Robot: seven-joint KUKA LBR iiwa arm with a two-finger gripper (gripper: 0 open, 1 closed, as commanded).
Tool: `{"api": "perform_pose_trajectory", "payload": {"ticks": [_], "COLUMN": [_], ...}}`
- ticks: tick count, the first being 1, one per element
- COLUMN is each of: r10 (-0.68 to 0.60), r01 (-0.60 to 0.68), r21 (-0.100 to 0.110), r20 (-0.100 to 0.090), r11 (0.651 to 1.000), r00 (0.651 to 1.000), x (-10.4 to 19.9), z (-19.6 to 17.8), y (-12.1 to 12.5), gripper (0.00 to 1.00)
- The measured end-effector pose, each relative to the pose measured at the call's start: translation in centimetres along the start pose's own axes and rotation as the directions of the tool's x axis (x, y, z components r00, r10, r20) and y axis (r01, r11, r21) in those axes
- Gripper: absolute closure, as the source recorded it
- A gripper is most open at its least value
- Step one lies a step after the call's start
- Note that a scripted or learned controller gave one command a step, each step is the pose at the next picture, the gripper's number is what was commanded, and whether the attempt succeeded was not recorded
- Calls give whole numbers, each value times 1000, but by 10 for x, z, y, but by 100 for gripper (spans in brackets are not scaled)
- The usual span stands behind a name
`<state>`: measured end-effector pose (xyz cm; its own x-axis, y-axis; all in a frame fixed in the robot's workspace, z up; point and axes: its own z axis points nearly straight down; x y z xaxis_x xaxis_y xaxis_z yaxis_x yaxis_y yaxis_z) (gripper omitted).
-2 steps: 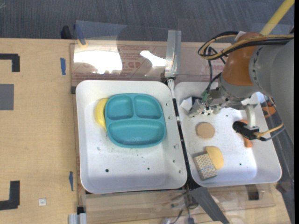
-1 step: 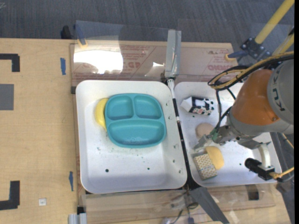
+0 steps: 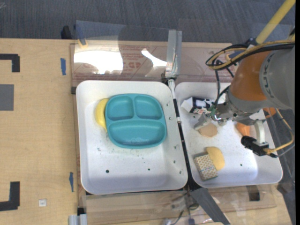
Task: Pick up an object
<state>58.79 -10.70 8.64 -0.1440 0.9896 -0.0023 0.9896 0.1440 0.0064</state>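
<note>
The arm (image 3: 262, 83) is reaching into the right bin (image 3: 243, 172) from the counter's right edge, and its jaws are hanging low over the bin's back half, close to a small tan lump (image 3: 208, 131). Whether they are wide, narrow or holding anything cannot be told here; the wrist and its cables (image 3: 225, 55) are covering them.

That tan lump looks like the likeliest target. To take it well, the arm would need to be coming straight down, centring on the lump and closing across its narrow width, keeping clear of the black-and-white packet (image 3: 199, 104) lying just behind it near the bin's back-left corner.

Toward the front edge are lying a rounded yellow piece (image 3: 215, 156), soft-looking and matte, touching a speckled grey block (image 3: 205, 167) with a rough, sponge-like face. An orange piece (image 3: 244, 128) is showing beside the wrist.

In the left bin (image 3: 93, 172) a smooth teal plastic plate (image 3: 136, 121) with three compartments is sitting over a yellow thing (image 3: 100, 112), near the back-left corner.
</note>
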Motion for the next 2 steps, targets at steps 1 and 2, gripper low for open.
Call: {"api": "perform_pose_trajectory", "payload": {"ticks": [1, 2], "r10": [0, -9], "r01": [0, 9], "r21": [2, 1], "r20": [-1, -4], "r11": [1000, 1000], "r00": [1000, 1000], "x": [0, 62], "z": [-8, -100], "y": [0, 26], "gripper": [100, 100]}}
